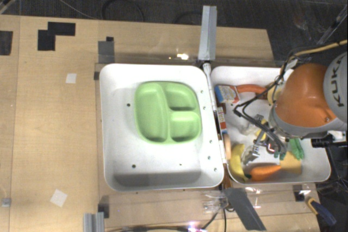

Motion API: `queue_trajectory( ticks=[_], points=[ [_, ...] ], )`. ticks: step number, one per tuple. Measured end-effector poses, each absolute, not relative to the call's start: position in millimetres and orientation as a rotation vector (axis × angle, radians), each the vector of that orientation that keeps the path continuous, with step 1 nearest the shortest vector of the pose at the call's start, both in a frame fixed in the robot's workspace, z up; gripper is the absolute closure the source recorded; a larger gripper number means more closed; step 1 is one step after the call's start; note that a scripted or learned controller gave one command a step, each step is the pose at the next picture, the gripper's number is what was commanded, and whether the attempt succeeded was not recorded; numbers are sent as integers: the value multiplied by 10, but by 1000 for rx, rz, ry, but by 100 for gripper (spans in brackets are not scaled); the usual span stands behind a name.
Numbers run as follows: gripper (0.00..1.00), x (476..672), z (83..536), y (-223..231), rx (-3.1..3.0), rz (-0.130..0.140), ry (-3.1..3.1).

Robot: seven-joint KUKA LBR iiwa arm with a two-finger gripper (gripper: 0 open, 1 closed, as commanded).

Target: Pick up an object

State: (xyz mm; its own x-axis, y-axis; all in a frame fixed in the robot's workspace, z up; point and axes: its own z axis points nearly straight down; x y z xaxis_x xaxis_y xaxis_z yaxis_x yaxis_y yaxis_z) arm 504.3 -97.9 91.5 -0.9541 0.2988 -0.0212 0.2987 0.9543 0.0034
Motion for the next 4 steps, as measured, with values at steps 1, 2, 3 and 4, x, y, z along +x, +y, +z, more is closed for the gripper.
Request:
queue_trajectory(
  ticks=[1, 2, 3, 4],
  points=[
    [0, 5735, 900, -1179, 416, 1, 3096],
    [100, 5782, 1051, -1169, 405, 0, 3082],
    [100, 6219, 1907, -642, 441, 2, 3093],
    [100, 6576, 2112, -346, 213, 3, 3122]
  ],
)
